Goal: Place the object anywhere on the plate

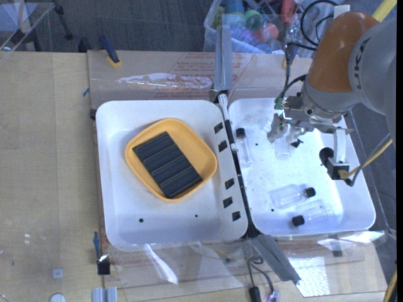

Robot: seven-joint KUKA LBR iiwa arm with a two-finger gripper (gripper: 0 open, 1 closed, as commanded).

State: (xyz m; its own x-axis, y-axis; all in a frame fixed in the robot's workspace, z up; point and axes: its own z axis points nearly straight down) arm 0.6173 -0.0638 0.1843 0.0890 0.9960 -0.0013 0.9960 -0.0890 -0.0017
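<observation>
A yellow square plate (203,151) lies tilted in the left bin (119,219). A dark ridged slab (169,163) rests across its middle. In the right bin (352,212) lie small clear vials with black caps: one (288,196) near the middle front, one (310,217) at the front, and one (243,148) beside the divider. My gripper (281,136) hangs low over the back of the right bin, under the orange band (334,49) of the arm. A pale translucent shape (284,151) sits just below it, too faint to identify.
A divider (228,162) with black clips runs between the two bins. A black knob on the arm's wrist (326,157) sticks out over the right bin. A tub of colourful toys (264,8) stands behind the bins.
</observation>
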